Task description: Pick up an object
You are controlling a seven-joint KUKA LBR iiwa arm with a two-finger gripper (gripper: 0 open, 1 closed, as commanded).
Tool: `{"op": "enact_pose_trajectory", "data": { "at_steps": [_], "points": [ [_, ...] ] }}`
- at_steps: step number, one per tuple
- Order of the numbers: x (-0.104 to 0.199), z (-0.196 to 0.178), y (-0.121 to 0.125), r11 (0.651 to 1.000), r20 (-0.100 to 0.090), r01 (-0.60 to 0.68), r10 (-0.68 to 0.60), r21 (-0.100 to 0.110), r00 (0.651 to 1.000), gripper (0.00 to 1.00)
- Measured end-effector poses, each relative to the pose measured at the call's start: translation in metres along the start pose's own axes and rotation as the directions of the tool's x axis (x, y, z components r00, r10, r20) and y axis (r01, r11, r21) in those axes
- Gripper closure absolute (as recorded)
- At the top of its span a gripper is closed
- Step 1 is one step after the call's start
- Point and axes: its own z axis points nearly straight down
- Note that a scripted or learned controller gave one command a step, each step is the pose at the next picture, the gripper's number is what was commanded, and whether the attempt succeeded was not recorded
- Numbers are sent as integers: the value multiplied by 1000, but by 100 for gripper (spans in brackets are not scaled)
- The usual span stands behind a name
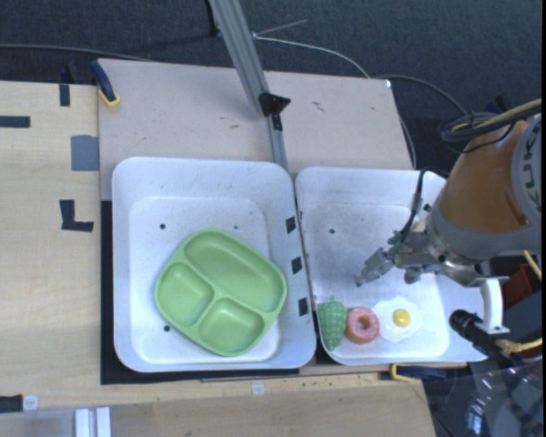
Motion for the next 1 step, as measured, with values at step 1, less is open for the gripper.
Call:
{"op": "enact_pose_trajectory", "data": {
  "at_steps": [1],
  "points": [
    [-4, 63, 0, 1000, -1, 0, 0, 0, 1000, 0]
  ]
}}
